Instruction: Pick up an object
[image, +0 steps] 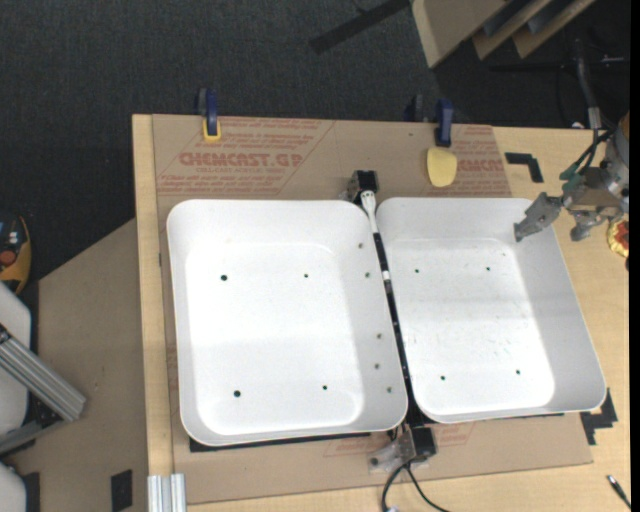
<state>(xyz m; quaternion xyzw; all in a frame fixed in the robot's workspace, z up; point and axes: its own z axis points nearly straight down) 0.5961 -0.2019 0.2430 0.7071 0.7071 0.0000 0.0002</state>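
Note:
My gripper (556, 224) hangs over the far right corner of the right bin (560, 330), with its fingers spread open and nothing between them. One grey finger (530, 220) reaches over the bin's back rim. The other finger (582, 228) lies just outside the bin's right wall. A small pale yellow piece (441, 166) lies on the cardboard behind the right bin, under a blue clamp (444, 120). The left bin (190, 300) shows a bare white floor with small dark dots.
The two bins meet at a black strip (385, 290) along the middle. A second blue clamp (209, 105) holds the board at the back left. Cables and a connector (405, 455) sit at the front edge. Aluminium framing (40, 385) stands at the left.

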